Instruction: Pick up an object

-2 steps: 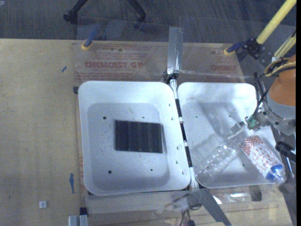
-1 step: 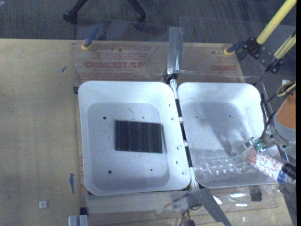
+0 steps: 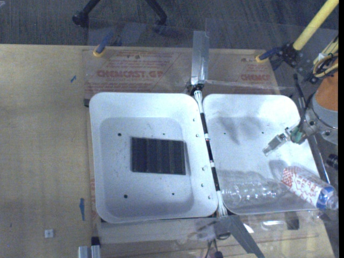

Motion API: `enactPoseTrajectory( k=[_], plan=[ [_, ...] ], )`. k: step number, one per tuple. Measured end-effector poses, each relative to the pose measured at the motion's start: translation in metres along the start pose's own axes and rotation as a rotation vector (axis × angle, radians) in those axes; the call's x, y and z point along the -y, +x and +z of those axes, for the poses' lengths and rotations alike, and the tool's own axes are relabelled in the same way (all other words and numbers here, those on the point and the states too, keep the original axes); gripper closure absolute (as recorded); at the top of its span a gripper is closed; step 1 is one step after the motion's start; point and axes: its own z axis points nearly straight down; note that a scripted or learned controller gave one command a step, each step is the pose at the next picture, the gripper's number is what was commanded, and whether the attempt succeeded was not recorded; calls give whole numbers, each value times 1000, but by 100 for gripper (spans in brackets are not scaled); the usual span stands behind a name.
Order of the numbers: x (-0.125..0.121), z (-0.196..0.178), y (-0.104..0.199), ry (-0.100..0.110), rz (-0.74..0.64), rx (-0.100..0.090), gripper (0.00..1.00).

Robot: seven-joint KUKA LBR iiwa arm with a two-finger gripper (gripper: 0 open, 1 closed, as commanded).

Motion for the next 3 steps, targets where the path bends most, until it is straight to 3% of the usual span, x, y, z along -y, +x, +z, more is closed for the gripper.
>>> enactPoseTrajectory(
  k=[1,2,3],
  plan=[
    [58,84,0,-4,3,3,0],
    [58,84,0,-4,2,4,0],
    [32,10,-25,0,34,0,0]
  ],
)
